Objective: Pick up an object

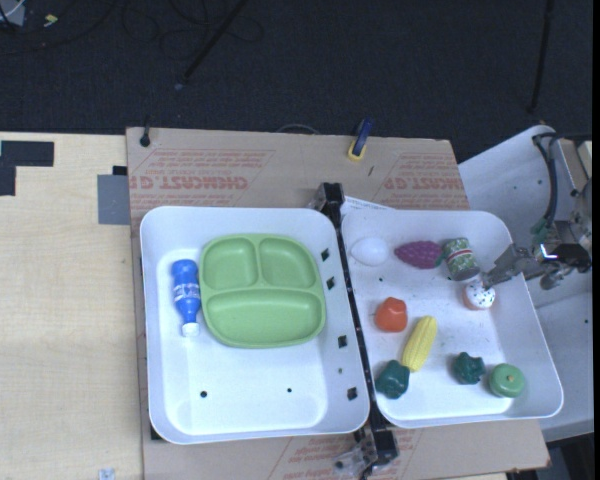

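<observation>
Two shallow white bins sit side by side on a cardboard-covered bench, and the yellow corn cob near the middle of the right bin serves as the marker for the rest. Just up and left of the cob lies an orange pepper-like toy; farther up and left rests a white egg. Above the cob are a purple toy and, touching its right end, a green-banded can lying tilted. Up and right of the cob sits a small white ball with red spots. Just below and left of the cob, touching its lower end, is a dark green toy; to the lower right are another dark green piece and, beside it, a light green round toy. Well to the left of the cob, across the divider, the left bin holds a light green sectioned plate with a blue bottle lying just beside its left edge. The gripper reaches in over the right bin's right rim, up and right of the cob, its tip just above the spotted ball; whether its fingers are spread or closed cannot be told, and no object is visibly held between them.
</observation>
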Robot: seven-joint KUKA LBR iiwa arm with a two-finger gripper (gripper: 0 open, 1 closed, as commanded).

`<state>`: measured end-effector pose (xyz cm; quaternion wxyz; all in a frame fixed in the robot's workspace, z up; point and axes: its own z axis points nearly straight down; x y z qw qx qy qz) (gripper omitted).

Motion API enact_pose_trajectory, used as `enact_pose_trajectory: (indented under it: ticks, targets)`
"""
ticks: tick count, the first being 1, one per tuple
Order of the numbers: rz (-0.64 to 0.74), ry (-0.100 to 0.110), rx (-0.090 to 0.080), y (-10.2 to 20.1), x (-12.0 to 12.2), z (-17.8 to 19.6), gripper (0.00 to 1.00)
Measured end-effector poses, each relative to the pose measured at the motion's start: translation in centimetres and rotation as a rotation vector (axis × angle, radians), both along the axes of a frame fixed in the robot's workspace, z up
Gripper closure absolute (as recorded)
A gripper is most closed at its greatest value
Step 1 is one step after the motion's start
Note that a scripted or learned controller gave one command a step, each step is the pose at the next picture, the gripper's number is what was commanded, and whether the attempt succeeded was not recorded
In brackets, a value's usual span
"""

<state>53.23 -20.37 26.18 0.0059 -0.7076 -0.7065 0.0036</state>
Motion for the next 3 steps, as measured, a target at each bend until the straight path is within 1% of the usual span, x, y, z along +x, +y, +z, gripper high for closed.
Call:
enact_pose_trajectory:
  ticks: [1, 2, 3]
  targets:
    - [0.002, -0.011, -0.002, 0.0, 0.2, 0.6, 0.0]
    - [0.004, -0.007, -0.001, -0.1, 1.0, -4.2, 0.0]
    - [0.004, -0.005, 0.001, 1.1, 0.7, -10.1, 0.0]
